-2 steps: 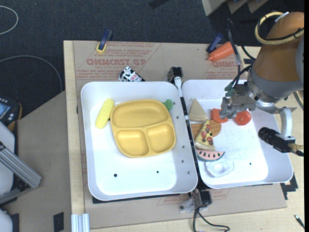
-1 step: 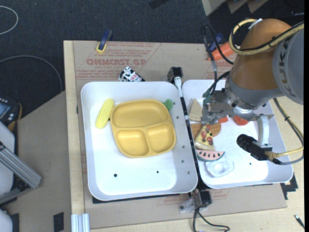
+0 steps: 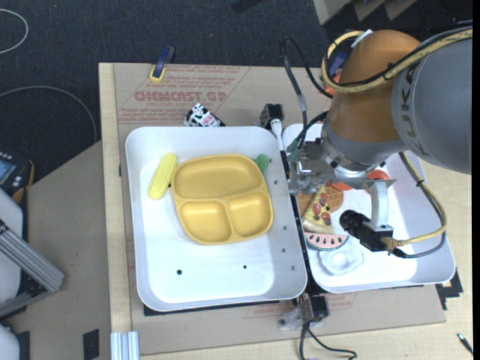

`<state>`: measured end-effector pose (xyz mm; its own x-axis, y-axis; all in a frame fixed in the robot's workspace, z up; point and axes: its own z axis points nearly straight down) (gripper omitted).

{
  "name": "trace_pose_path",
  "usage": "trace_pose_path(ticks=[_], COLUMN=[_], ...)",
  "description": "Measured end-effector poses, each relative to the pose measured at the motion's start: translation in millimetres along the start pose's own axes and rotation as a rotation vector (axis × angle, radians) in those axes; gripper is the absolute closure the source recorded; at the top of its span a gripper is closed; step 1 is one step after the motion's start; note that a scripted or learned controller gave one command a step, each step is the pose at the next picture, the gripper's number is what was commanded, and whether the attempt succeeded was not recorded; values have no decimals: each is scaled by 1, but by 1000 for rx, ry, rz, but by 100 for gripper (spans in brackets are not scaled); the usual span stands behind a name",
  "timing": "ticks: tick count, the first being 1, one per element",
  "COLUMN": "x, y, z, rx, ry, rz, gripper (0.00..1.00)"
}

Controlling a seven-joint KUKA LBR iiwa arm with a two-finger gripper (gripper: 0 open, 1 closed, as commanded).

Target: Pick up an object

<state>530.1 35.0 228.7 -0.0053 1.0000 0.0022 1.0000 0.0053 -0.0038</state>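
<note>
Items in the right bin point(image 3: 420, 265), as I read them from my station: a pizza slice toy point(image 3: 322, 203) lying flat at the bin's left side, a watermelon slice toy point(image 3: 328, 240) just nearer than it, and a small clear cup-like piece point(image 3: 339, 261) nearest of the three. A red scrap point(image 3: 377, 175) shows to the right of the wrist; I cannot say what it is.

Hand point(image 3: 319, 172): low over the far-left part of the right bin, just beyond the pizza slice. The wrist covers it, so I cannot tell how it is set or whether anything is in it.

Arm point(image 3: 382, 96): grey with an orange band, coming in from the right, with a black cable fitting point(image 3: 361, 229) hanging over the bin.

Left bin point(image 3: 217, 280): one yellow divided plate point(image 3: 221, 199), three compartments, in the far half. One corn cob toy point(image 3: 161, 175) just left of the plate. One green piece point(image 3: 261, 160) at the plate's far-right corner, mostly hidden.

Counter point(image 3: 180, 88): brown board with red lettering. A yellow-and-blue clip point(image 3: 160, 64) at the far edge; a small black-and-white object point(image 3: 201, 115) just beyond the left bin.
</note>
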Motion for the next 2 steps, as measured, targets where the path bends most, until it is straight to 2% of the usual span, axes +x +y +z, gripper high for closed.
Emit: trace_pose_path(ticks=[1, 2], x=[44, 41], y=[1, 14], z=[13, -3], rx=[1, -8], ry=[0, -2], rz=[0, 4], gripper=[100, 100])
